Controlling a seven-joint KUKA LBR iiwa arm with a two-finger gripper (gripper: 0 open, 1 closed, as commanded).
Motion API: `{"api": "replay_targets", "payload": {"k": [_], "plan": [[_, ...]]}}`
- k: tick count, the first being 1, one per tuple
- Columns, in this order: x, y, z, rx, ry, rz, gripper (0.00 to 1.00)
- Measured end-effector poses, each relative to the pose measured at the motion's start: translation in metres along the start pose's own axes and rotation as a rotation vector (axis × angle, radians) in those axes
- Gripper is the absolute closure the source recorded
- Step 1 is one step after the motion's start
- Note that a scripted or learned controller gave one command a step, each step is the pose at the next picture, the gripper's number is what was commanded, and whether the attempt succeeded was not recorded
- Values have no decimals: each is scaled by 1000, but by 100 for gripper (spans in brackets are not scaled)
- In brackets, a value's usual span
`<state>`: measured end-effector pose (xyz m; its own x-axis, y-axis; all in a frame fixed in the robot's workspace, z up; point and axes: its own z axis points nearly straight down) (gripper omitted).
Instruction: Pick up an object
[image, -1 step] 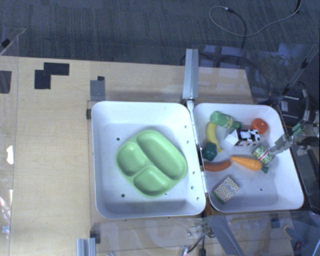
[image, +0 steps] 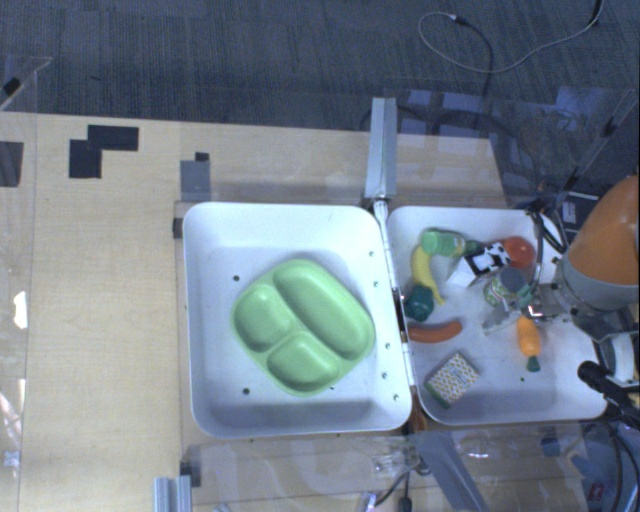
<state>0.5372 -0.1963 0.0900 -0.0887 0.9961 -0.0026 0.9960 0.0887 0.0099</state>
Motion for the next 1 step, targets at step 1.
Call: {"api": "replay_targets", "payload": {"k": [1], "plan": [[0, 3, -13, -7, -1, -1, 100]]}}
